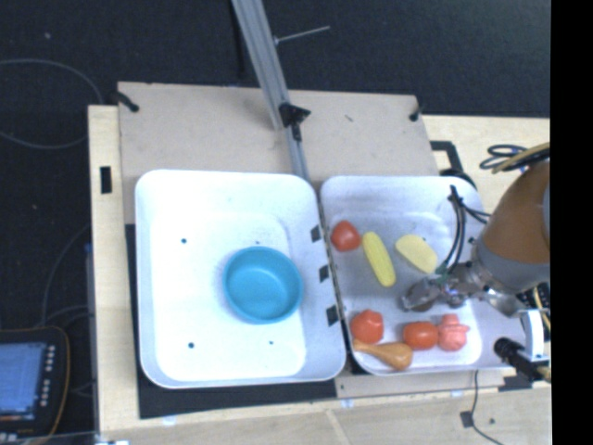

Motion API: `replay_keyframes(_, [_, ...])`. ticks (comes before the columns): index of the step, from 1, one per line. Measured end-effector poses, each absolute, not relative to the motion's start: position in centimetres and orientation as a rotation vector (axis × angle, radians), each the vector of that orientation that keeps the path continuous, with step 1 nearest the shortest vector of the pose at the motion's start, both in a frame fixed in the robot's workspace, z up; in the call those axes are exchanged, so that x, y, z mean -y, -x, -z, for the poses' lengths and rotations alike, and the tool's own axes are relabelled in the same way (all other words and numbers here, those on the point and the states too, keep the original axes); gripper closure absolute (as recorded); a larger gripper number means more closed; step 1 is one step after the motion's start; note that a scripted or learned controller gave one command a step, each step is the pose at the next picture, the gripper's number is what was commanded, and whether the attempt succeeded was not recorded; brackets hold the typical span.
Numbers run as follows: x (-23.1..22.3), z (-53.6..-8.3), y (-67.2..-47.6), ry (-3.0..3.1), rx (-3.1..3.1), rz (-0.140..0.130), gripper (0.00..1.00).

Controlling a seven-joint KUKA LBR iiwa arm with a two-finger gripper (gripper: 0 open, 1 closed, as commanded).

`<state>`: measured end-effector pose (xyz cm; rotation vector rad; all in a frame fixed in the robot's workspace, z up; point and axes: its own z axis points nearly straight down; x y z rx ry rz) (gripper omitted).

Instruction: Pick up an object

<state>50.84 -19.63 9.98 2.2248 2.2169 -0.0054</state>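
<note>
Two white bins sit side by side on my bench, and the arm (519, 235) has reached into the right bin (398, 193) from the right. The gripper (422, 295) hangs low in the middle of that bin, pointing left, and from this slanted overhead view I cannot tell its state or whether it has hold of anything.

I count seven small objects around it. A pale yellow piece (416, 252) lies just above the gripper, close to it. A yellow corn-like piece (378, 258) lies up and to its left, with a small red tomato (345, 236) further left near the bin's wall. Below the gripper sits a red-orange piece (420, 335), with a pink one (452, 333) touching it on the right. A red pepper-like piece (367, 325) lies down and left, and an orange pear-shaped piece (387, 352) rests against the lower rim.

In the left bin (167, 202), a blue bowl (263, 284) stands well apart from the gripper.
</note>
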Motion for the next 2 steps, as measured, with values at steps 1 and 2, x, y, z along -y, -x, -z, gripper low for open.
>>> replay_keyframes(1, [19.6,-11.3,-51.1,-2.224,-2.206,-0.007,1.0])
replay_keyframes(2, [19.5,-17.9,-51.0,-2.211,-2.223,-0.01,1.0])
